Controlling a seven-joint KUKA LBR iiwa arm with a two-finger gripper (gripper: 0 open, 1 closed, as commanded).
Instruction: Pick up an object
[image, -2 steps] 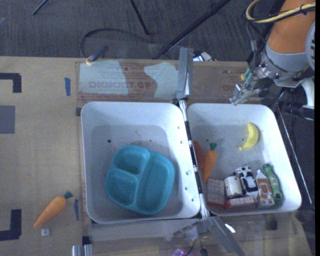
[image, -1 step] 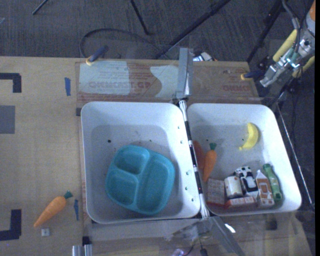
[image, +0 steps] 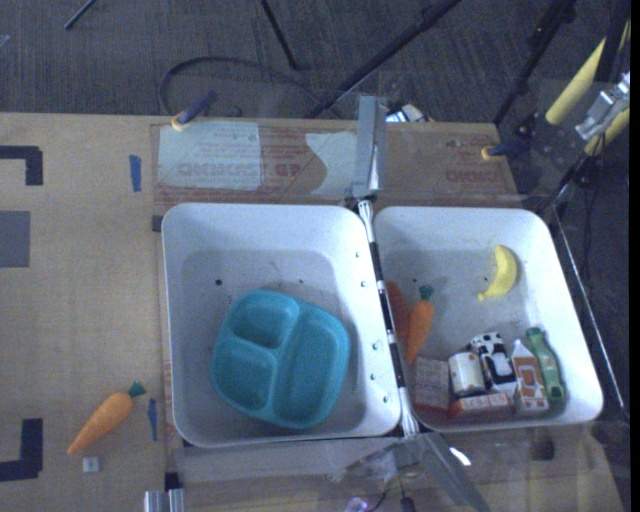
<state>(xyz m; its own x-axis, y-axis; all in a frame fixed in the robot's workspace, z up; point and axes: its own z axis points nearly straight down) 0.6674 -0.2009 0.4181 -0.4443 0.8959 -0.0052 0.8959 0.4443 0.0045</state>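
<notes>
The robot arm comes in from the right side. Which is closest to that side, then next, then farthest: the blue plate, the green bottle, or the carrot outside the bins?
1. green bottle, by the right bin right wall.
2. blue plate, in the left bin.
3. carrot, on the bench, far left.

Teal tray (image: 280, 358); yellow banana (image: 499, 272); orange carrot (image: 418, 322); white bins (image: 190, 240); green bottle (image: 546, 366).

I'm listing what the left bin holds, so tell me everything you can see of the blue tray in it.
The blue tray is a teal, plastic-looking divided plate with rounded corners and three shallow compartments: two smaller ones on one side, one larger on the other. It lies flat and face up, turned at an angle, on the floor of the left bin, toward the near side. Nothing lies in it and nothing else touches it.
</notes>
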